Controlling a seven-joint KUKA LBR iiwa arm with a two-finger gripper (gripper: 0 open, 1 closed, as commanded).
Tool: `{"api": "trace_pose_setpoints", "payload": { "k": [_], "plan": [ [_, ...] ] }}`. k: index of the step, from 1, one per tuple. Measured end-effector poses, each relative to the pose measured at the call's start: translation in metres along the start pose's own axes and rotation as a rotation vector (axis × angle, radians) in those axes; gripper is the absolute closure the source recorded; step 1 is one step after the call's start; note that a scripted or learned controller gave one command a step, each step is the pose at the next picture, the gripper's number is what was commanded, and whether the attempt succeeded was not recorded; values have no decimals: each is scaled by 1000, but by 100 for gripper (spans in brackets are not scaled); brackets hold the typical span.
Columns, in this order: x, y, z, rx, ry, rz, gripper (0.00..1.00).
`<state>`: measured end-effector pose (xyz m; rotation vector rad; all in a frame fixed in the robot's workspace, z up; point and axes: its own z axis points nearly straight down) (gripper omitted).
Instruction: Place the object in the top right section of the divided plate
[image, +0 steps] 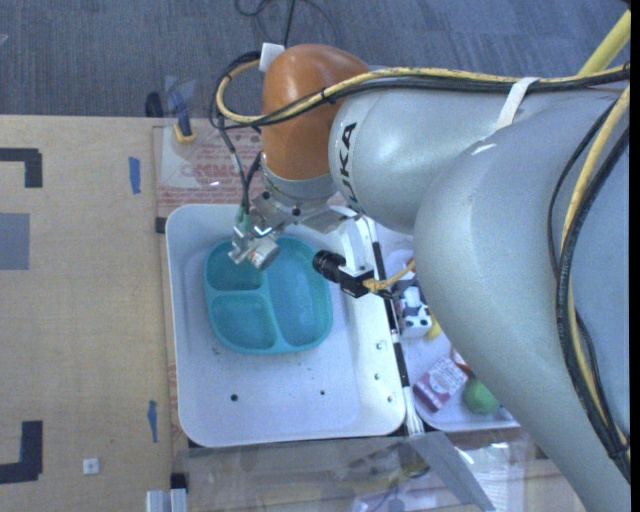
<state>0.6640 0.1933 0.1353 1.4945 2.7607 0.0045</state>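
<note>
- One divided plate (268, 305), teal, three sections, lies flat in the left bin (270, 405), toward that bin's far half; we read it as set there so the arm can reach it from above.
- We can't pick out the object itself: something small and silvery shows at the gripper (250, 250) tip, but it is too blurred to tell whether that is a held item or gripper hardware.
- Gripper sits low over the plate's upper-left corner, touching or just above the rim; spread or pressed together, we cannot tell.
- Which section counts as "top right" from this slant is uncertain; we judge the large section on the plate's right side is nearest to it, and the gripper is not over that part now.
- Orange band (305, 105) and grey arm (480, 200) come in from the right and cover much of the right bin (455, 415).
- Right bin holds a few loose things at its visible edge: a red-and-white packet (443, 381), a green round item (481, 397), a small black-and-white piece (416, 318).
- Black cylinder part (338, 273) with a yellow cable hangs just beside the plate's right rim, between the bins.
- Risk, as we judge it: release here would land in the wrong section.
</note>
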Motion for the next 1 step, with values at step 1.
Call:
{"api": "trace_pose_setpoints", "payload": {
  "k": [1],
  "plan": [
    [0, 0, 0, 0, 0, 0, 0]
  ]
}}
